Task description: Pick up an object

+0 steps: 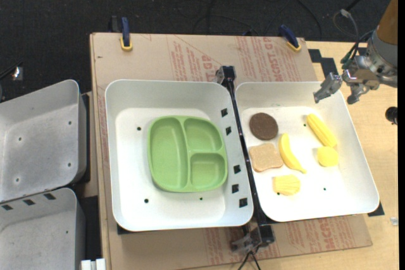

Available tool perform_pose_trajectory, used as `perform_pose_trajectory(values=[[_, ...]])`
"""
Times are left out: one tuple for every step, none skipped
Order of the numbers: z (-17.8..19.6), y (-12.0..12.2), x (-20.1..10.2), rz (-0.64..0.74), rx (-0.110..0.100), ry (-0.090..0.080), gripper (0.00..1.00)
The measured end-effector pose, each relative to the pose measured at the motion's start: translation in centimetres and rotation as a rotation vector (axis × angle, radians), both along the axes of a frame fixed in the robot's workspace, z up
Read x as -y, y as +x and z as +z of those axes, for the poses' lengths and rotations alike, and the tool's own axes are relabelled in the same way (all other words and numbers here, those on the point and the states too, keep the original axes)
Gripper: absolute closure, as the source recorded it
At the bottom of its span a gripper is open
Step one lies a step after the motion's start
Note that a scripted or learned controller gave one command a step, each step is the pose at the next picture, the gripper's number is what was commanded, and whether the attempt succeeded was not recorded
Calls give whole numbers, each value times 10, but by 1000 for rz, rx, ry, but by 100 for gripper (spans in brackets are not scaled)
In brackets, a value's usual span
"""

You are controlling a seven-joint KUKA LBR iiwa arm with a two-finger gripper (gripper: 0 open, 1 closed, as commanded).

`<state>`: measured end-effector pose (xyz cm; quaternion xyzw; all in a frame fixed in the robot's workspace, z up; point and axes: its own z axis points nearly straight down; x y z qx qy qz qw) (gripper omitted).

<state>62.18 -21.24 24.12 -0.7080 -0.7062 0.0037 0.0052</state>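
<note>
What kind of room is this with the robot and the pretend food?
Probably a robot lab. Two white bins sit on a board held by clamps, cables trail over the dark floor, and a gripper hangs above toy food like the corn.

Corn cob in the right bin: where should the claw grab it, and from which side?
Take the corn across its middle, coming straight down from above. It lies flat on the bin floor, long and narrow, slanting from upper left to lower right, so the fingers should likely close across its short width. The lemon crowds its lower end.
</note>
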Motion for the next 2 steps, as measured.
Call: perform_pose_trajectory(values=[[9,3,-1,3,13,-3,0],[-49,-4,-8,3,9,-1,0]])
